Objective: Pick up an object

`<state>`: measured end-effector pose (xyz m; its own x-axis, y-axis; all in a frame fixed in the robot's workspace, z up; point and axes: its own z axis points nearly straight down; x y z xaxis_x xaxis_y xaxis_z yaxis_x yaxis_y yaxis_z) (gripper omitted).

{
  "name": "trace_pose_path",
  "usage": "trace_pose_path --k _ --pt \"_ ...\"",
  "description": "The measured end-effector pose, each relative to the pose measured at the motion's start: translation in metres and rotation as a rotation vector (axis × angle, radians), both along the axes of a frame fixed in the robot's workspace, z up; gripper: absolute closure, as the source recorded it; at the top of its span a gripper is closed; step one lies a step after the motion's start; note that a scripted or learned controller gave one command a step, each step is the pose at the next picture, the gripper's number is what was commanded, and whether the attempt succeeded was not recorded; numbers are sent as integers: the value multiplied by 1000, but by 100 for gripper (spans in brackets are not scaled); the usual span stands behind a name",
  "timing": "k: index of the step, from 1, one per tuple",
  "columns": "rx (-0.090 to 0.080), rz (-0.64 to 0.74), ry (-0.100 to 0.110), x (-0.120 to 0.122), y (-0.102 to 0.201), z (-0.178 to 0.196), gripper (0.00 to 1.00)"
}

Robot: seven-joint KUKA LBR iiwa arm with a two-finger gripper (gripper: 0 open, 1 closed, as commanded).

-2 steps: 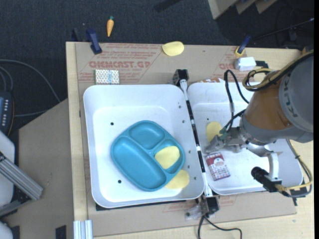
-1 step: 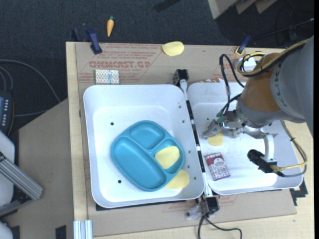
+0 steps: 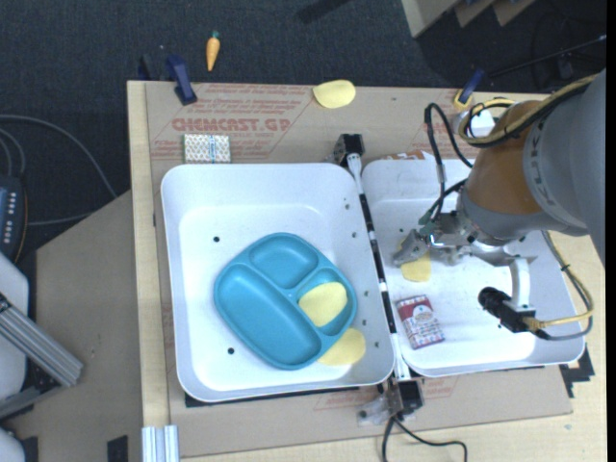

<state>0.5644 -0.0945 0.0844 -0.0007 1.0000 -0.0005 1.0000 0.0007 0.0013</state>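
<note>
In the left bin [image 3: 183,210] a blue divided plate [image 3: 274,301] lies at a slant, and a pale yellow piece [image 3: 324,301] sits in its right-hand compartment. A second yellow piece [image 3: 344,348] lies on the bin floor, tucked against the plate's lower right edge. Behind this bin, on the worktop [image 3: 260,123], a small patterned packet [image 3: 206,147] rests near the bin's far left corner, and a yellow disc [image 3: 334,93] lies further right at the worktop's far edge. A small orange carrot-shaped toy [image 3: 213,51] lies on the dark floor beyond the worktop.

In the right bin [image 3: 481,349] a small yellow chip [image 3: 417,270] lies near the left wall, and a red and white box [image 3: 420,320] lies just in front of it, close to the bin's front wall. The hand [image 3: 414,249] hangs directly over the yellow chip, its tips pointing left and down; its fingers are slightly spread, a narrow gap between them, with nothing seen clamped in that gap. The grey arm [image 3: 568,162] with its orange band [image 3: 500,176] reaches in from the right across the far half of this bin.
</note>
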Motion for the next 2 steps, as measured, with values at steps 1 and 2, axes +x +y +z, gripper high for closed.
trace_pose_path --k 1,2 --pt "1 -1 3 -21 -2 0 0" --pt "0 0 0 13 -4 0 0"
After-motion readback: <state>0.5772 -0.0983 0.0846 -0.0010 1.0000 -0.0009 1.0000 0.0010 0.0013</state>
